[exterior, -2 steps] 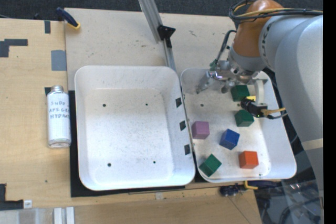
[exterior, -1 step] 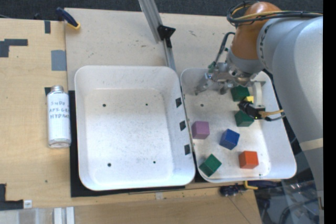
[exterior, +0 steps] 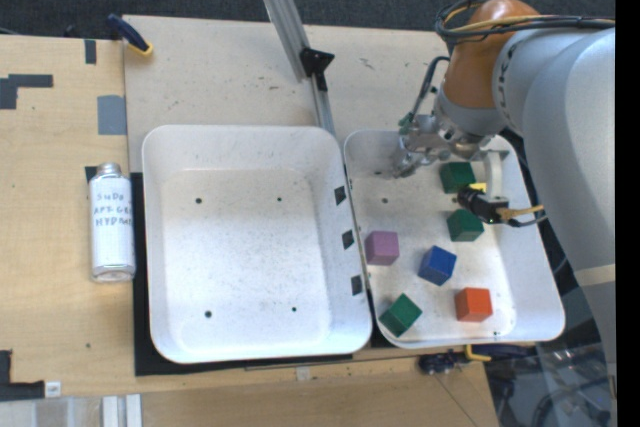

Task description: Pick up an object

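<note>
A pale wooden table (exterior: 60, 215) carries two shallow white bins side by side, with a white spray can (exterior: 111, 221) lying to the left of them. The right bin (exterior: 530, 315) holds the candidate blocks: purple block (exterior: 381, 247), blue block (exterior: 437, 264), orange block (exterior: 474, 304), and green blocks (exterior: 402, 313) near the front edge and further back. The hand (exterior: 412, 158) sits low at that bin's back left corner, apart from every block; whether it is open or closed I cannot tell. Nothing seems to be in its grip. The risk, I judge, is closing on bare floor there, or scraping the bin wall just beside it.
</note>
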Tool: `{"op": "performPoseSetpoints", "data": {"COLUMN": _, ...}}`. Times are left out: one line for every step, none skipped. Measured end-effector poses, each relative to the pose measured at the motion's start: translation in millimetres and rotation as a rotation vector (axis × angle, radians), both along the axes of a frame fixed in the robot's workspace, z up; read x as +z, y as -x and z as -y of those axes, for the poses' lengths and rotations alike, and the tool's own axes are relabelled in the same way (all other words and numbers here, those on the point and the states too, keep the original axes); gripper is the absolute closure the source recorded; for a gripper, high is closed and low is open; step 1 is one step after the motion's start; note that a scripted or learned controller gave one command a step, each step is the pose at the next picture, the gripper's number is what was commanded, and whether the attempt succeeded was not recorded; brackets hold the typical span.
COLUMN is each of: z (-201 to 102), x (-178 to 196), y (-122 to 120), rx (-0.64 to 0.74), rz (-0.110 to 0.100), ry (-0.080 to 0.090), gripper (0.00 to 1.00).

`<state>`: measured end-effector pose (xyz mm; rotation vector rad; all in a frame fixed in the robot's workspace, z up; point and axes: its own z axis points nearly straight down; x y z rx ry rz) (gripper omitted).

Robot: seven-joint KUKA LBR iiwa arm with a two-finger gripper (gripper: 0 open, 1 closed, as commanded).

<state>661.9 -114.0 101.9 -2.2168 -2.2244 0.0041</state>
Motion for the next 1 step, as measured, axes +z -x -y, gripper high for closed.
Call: {"op": "performPoseSetpoints", "data": {"z": -1.3, "x": 51.4, "y": -11.5, "rx": -0.001, "rz": 0.008, "ry": -0.001, "gripper": 1.00}}
